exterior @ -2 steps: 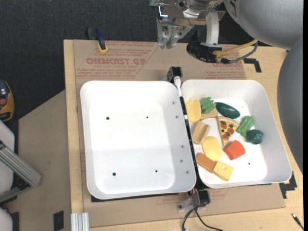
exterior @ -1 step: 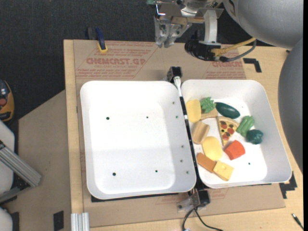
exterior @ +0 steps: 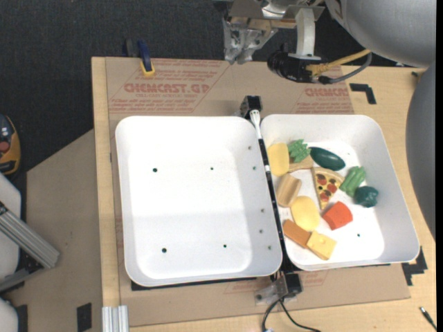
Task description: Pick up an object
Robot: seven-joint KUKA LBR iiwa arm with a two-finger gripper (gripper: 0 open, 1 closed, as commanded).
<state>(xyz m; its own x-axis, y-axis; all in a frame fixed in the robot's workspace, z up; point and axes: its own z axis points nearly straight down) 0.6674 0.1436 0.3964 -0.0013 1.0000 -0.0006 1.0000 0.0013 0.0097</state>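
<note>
Brown cardboard (exterior: 180, 81) with red print covers the bench, and dark carpet lies beyond it at 12 o'clock. Two shallow white bins sit side by side on the cardboard. The left bin (exterior: 138, 151) shows a bare white floor with four small dark dots. The right bin (exterior: 394, 220) holds a cluster of toy food pieces.

In this cluster, a yellow block (exterior: 278, 159) lies at the 9 o'clock side, touching a small green leafy piece (exterior: 298, 149). A dark green oval piece (exterior: 327, 158) is at 12 o'clock. A pizza slice (exterior: 326, 185) lies in the middle, with a tan bread piece (exterior: 288, 190) just beside it at 9 o'clock. A red piece (exterior: 338, 215) is near 4 o'clock, and a cheese wedge (exterior: 321, 244) sits at 6 o'clock beside an orange-brown piece (exterior: 296, 233).

The gripper (exterior: 240, 47) hangs above the cardboard at 12 o'clock from the bins, well apart from the toys. Nothing is seen between its tips, but whether the tips are apart or together I cannot tell. A blue and yellow clamp (exterior: 145, 59) stands at 9 o'clock from the gripper.
</note>
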